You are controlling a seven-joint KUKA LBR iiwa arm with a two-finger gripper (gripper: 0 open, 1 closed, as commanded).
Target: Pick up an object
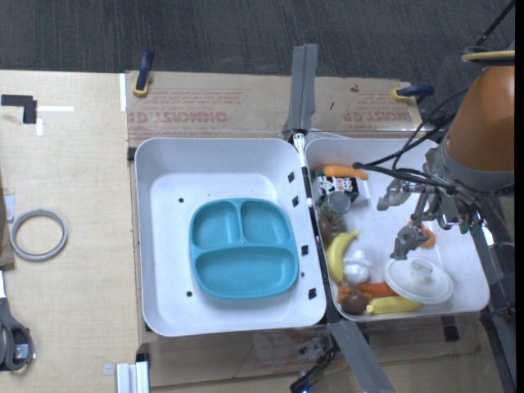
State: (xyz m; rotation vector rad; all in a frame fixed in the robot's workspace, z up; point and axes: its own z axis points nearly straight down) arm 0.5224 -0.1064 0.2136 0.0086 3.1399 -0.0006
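Observation:
The right bin [467, 244] holds several objects. A carrot [344, 171] lies at its far edge, with a black-and-white packet [337, 187] and a dull can [334, 205] just below it. A banana [338, 252], a white knobbly piece [356, 263], an orange stick [377, 288], a brown lump [354, 302] and a second banana [393, 304] crowd the near-left corner. A white lid [419, 278] sits near the front. My gripper [402, 219] hangs open over the bin's middle. A small orange object [423, 237] lies beside its nearer finger [407, 241], not between the fingers.
The left bin [155, 219] carries a blue divided plate [243, 248]. A grey tape ring [37, 234] and scissors [12, 342] lie on the bench at far left. Cables trail from the wrist [483, 121] across the right bin's far side.

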